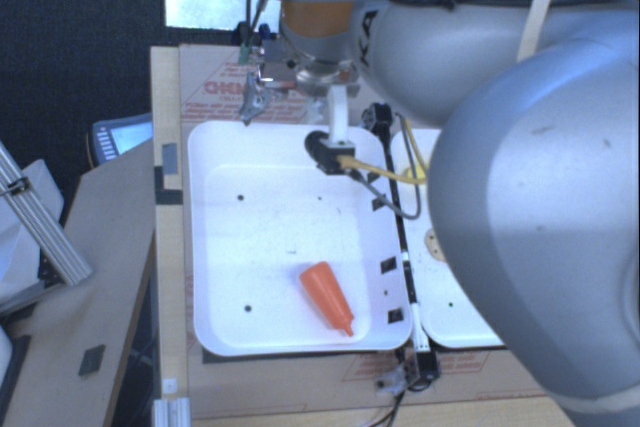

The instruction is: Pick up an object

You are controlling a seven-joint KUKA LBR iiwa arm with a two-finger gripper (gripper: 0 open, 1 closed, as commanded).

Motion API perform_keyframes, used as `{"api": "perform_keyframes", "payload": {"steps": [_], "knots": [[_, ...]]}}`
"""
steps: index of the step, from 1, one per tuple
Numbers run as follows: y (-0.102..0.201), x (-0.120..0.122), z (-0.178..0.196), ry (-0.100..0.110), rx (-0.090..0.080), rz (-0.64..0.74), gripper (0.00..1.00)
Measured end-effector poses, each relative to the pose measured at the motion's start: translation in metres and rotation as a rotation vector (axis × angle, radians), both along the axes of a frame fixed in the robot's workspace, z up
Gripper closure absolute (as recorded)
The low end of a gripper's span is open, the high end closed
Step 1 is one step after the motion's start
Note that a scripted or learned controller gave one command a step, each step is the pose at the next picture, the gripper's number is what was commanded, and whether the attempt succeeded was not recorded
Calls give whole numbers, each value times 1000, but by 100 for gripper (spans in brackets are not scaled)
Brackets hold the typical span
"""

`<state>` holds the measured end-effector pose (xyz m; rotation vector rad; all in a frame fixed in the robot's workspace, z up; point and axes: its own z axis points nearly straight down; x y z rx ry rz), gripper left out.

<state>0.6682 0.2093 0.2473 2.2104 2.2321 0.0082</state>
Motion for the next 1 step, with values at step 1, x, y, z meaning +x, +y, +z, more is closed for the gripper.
{"api": "perform_keyframes", "payload": {"steps": [1], "knots": [[2, -42, -147, 17, -6, -9, 0]]}}
